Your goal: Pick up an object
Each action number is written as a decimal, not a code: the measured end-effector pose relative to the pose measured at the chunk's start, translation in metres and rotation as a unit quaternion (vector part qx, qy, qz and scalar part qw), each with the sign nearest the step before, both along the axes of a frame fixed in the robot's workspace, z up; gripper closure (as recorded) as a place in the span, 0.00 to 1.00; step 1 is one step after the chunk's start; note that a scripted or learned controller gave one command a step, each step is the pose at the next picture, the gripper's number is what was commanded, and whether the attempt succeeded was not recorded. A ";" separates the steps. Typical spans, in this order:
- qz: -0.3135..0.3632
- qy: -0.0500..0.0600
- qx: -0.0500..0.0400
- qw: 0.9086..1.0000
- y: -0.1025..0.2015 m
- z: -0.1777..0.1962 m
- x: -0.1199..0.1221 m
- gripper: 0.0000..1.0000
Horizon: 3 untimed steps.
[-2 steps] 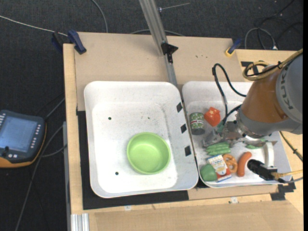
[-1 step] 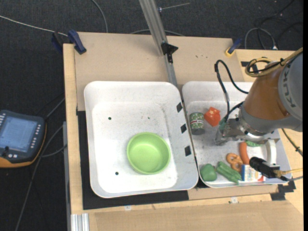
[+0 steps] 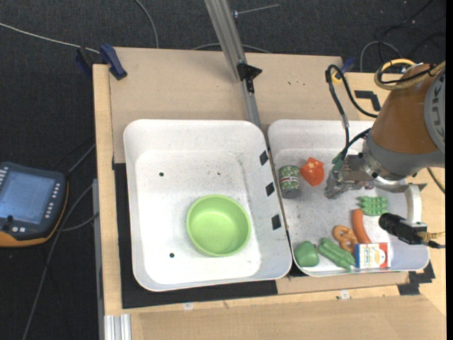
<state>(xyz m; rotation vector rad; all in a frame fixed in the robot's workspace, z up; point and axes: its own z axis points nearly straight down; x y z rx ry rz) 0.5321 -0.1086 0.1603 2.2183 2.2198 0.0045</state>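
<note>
Gripper (image 3: pixel 338 184): low in the right bin (image 3: pixel 311 134), near its middle; cannot tell whether the pincer is apart or together.
Nearest things: one red tomato-like piece (image 3: pixel 312 171) just beside it, one green can (image 3: pixel 289 180) by the bin's left wall.
Front edge crowd: one green pepper (image 3: pixel 306 253), one pea pod (image 3: pixel 335 253), one pretzel (image 3: pixel 345 236), one carton (image 3: pixel 371 256).
Right side: one orange carrot (image 3: pixel 359 226), one leafy green piece (image 3: pixel 373 205).
Left bin (image 3: pixel 185 139): one green bowl (image 3: pixel 218 224), toward the front.

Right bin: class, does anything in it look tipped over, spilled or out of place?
The small green can lies on its side near the right bin's left wall, beside the red toy. Nothing looks spilled or damaged. The other toy foods sit loosely along the front edge.
</note>
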 end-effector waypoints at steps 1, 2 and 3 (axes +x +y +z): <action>0.000 -0.001 0.000 1.000 0.007 0.059 0.006 1.00; 0.000 -0.001 0.000 1.000 0.013 0.120 0.004 1.00; 0.002 0.003 0.001 1.000 0.074 0.106 0.010 1.00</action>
